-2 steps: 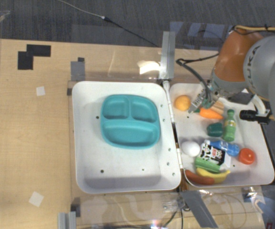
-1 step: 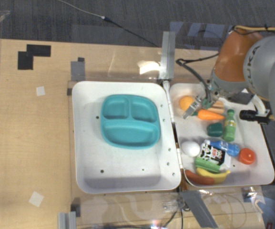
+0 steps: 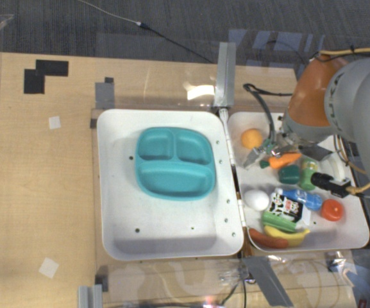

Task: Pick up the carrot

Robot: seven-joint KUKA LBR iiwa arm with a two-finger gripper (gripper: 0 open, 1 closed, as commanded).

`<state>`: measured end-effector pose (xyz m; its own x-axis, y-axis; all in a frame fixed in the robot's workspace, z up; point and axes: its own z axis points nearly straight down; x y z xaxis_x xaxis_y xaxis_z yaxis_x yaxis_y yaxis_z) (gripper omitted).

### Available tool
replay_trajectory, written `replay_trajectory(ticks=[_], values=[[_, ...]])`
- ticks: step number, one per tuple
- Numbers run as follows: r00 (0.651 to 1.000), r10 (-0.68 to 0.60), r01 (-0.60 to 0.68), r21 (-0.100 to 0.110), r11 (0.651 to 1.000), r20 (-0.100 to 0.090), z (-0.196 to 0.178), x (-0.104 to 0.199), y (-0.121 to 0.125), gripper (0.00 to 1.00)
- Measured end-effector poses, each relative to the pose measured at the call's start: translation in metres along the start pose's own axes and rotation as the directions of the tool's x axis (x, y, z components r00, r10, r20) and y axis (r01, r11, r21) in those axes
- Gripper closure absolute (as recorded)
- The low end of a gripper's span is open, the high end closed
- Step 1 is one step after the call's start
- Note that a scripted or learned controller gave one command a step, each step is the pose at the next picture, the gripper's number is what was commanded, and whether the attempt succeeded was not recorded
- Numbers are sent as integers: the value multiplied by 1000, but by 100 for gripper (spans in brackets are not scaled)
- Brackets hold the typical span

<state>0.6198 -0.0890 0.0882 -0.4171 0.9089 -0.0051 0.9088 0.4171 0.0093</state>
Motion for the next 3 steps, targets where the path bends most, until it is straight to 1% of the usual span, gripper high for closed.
replay_trajectory(ticks=[1, 2, 3], values=[[1000, -8, 9, -9, 1000, 4, -14, 0, 4, 100], [1000, -10, 10, -7, 1000, 3, -13, 0, 4, 0], [948, 318, -318, 0, 948, 0, 0, 1, -18, 0]])
